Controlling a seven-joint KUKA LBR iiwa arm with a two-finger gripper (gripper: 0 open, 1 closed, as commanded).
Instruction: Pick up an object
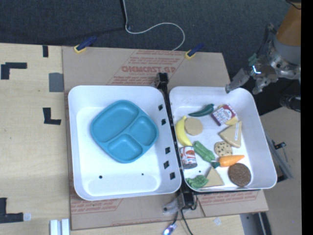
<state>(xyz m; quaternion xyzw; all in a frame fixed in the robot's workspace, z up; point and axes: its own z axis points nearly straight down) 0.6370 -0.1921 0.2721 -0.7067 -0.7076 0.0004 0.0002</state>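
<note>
Objects: toy foods, among them a banana [182,131] and carrot [230,160], crowded in the right bin [259,131].
Tool [247,80]: upper right, past the bin's corner, prongs spread, holding nothing.
Risk: tight packing may cause a glancing, failed grasp.

A single fixed camera looks down at a slant on the tabletop [29,131] from well above, far enough to take in both bins. The left bin [78,146] sits toward 9 o'clock, the right bin [261,146] toward 3, the arm [288,28] at 2 o'clock.
</note>
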